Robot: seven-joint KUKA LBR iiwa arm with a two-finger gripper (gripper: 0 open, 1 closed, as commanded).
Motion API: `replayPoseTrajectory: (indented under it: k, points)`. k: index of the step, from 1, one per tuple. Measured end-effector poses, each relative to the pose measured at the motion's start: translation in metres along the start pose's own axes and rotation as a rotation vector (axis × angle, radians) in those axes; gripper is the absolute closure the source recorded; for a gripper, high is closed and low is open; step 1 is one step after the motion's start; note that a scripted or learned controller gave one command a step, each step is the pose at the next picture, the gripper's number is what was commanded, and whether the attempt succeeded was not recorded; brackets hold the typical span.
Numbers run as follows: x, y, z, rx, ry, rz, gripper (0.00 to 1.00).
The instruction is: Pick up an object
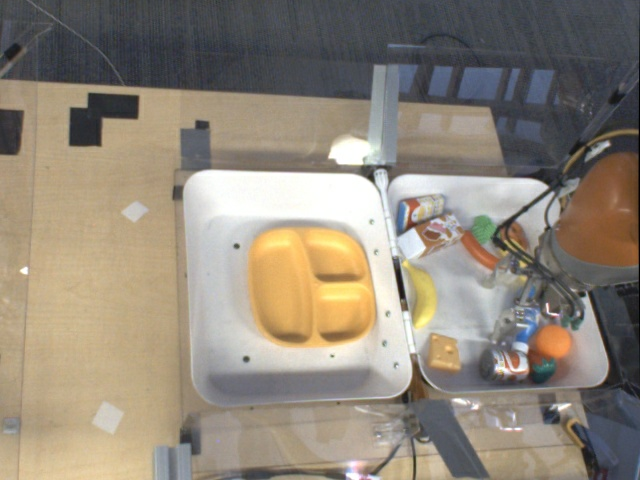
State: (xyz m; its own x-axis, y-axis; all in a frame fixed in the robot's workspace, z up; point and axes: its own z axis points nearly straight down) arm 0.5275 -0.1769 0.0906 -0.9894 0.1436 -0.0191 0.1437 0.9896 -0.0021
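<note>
Camera view: I reach in from the right, and my gripper (527,320) hangs low over the right bin (455,183), in its lower right corner. The metal parts of my wrist cover my own tip, so I cannot tell how my jaws stand, and I see no object between them.

The objects closest to me are a crushed can (505,364), just below my tip, and an orange ball (551,343), just to the right of it; both seem to touch or almost touch my hardware. I judge the can the more likely target, because it lies nearly straight under me. Its long axis I cannot make out.

Further left lie a cheese wedge (444,352) and a banana (423,297), whose long axis runs up and down along the bin wall. The yellow divided tray (310,286) lies alone in the left bin (215,218), well apart from me.

A green thing (541,371) under the ball is half hidden.
</note>
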Motion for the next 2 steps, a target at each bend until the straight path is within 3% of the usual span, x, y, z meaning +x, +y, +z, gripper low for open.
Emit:
replayPoseTrajectory:
  k: [1, 2]
  points:
    - [-0.084, 0.01, -0.017, -0.002, 0.006, 0.14, 0.0]
    - [-0.135, -0.01, -0.002, 0.0, 0.029, 0.201, 0.0]
